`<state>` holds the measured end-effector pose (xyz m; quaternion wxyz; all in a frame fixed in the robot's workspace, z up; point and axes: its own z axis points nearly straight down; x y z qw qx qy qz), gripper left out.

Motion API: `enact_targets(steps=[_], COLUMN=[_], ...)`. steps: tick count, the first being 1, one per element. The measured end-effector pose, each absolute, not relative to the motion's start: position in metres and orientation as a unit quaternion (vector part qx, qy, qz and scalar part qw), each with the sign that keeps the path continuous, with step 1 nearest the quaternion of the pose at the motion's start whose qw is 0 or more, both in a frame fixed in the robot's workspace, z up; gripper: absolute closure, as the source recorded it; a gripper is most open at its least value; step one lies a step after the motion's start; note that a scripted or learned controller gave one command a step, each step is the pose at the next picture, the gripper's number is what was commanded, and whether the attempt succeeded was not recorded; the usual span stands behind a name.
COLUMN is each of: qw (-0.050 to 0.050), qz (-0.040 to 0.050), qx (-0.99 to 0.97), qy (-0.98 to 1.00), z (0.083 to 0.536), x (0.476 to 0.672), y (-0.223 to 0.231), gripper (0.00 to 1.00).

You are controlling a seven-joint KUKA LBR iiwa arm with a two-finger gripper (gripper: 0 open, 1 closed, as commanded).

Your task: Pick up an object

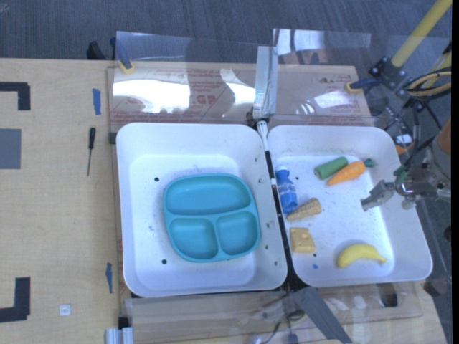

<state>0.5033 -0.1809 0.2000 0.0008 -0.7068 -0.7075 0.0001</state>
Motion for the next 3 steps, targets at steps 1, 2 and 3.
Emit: enact_targets(steps=[1, 2, 3], qw=[0.004, -0.004, -0.001], qz=[0.0019, -0.0017, -0.0004], qx=[-0.711, -0.698, -0.661], qy=[-0.704, -0.716, -0.750], z=[0.134, 0.088, 0.086], x=[0.536, 0.593, 0.634], y=[-0.183, -0.153, -0.153], gripper=[0.00, 0.00, 0.00])
